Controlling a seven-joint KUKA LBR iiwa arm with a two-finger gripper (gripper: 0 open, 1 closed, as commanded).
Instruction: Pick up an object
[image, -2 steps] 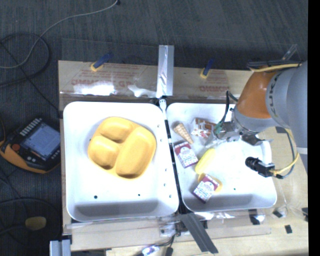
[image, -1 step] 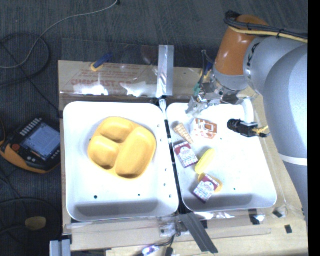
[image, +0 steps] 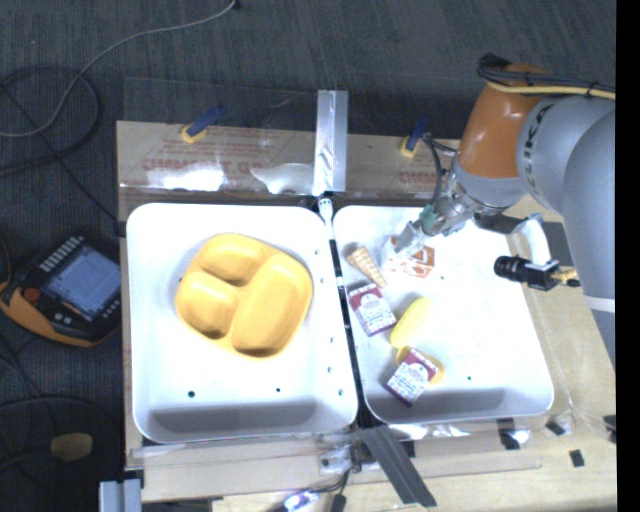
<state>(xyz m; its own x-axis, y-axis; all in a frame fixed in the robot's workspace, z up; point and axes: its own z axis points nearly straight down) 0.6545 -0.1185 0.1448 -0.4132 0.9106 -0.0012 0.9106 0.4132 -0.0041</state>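
Objects for picking lie loose below the gripper (image: 412, 238), an orange-white packet (image: 420, 262) nearest, though its finger state is unclear.

A big yellow cushion (image: 243, 291) is lying in the left bin (image: 160, 400). In the right bin (image: 520, 350), the gripper (image: 412, 238) is hanging near the top, just above an orange and white packet (image: 420, 262). A cone (image: 367, 264), a yellow lemon shape (image: 409, 320) and two small boxes (image: 372, 308) (image: 413, 376) are lying below.
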